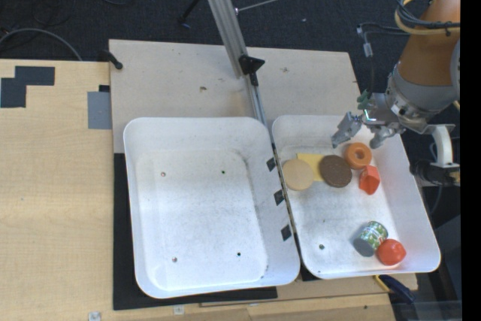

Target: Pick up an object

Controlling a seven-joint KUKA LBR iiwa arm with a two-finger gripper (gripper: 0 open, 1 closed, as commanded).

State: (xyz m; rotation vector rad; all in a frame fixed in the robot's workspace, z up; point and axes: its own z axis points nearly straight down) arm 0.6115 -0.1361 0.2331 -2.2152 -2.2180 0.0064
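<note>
The gripper (364,133) is hanging over the far end of the right bin (421,225), fingers spread apart with nothing between them. One finger (344,130) sticks out toward the divider side, the other sits just above the orange ring (358,155). That ring is the closest thing to it, basically right under the fingertips, though I can't tell if they actually touch.

Just past the ring, nearer the camera, there's a small red piece (369,181) close against it. Off to the gripper's other side, toward the left bin (197,207), a dark brown disc (335,171) sits beside a tan disc (297,174), with a yellow flat thing (308,158) poking out from under them. These are all bunched pretty tight, so anything there has neighbours crowding it.

Way down at the near end of the bin, well apart from the gripper, a greenish silver can-like thing (370,237) lies touching a red ball (391,252).

A slanted metal rail (225,19) rises behind the bins, clear of the arm.
</note>
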